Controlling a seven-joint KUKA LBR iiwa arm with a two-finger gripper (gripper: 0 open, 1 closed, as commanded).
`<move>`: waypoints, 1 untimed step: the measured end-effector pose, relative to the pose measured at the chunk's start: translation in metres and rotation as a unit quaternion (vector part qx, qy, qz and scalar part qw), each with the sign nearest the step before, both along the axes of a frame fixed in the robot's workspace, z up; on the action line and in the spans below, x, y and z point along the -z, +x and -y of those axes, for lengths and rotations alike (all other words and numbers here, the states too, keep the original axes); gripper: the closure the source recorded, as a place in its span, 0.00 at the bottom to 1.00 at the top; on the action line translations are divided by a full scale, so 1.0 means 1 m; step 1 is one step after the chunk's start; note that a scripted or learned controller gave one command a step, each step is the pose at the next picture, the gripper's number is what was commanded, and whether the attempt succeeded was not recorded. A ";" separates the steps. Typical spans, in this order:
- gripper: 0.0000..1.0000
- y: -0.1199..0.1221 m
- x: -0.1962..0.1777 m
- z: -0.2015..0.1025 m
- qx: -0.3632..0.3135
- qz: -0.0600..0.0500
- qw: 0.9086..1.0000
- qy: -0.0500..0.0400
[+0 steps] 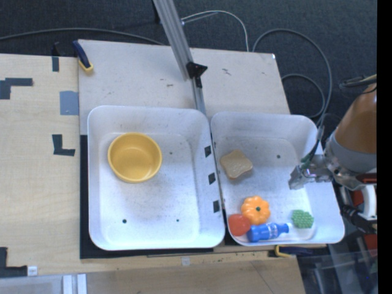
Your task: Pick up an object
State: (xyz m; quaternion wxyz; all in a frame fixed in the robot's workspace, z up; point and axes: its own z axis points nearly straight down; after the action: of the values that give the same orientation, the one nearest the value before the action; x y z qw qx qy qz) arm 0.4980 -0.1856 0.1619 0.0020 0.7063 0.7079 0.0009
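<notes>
**Tool at the right bin's edge, nothing picked up yet**

The tool (298,177) hangs at the right side of the right bin (263,122), with the arm (358,133) reaching in behind it. Nothing can be seen in its grip; whether its jaws stand apart or closed cannot be told from this slanted view. Every candidate lies loose in that bin: the bread (236,164) near the middle, and along the near wall the pumpkin (256,209), the red piece (238,225) beside it, the blue bottle (268,231) and the green piece (302,218). The green piece lies nearest the tool, just below it. The yellow bowl (135,157) sits alone in the left bin (98,182). As a judgement, the task is at its start: choosing, descending, closing and lifting all remain
</notes>
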 end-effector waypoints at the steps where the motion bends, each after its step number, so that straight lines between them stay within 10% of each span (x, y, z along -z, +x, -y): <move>1: 1.00 0.001 -0.053 0.000 0.000 0.000 1.000 0.000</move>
State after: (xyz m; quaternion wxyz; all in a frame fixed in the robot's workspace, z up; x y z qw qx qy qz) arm 0.4992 -0.1855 0.2147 0.0021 0.7064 0.7078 0.0008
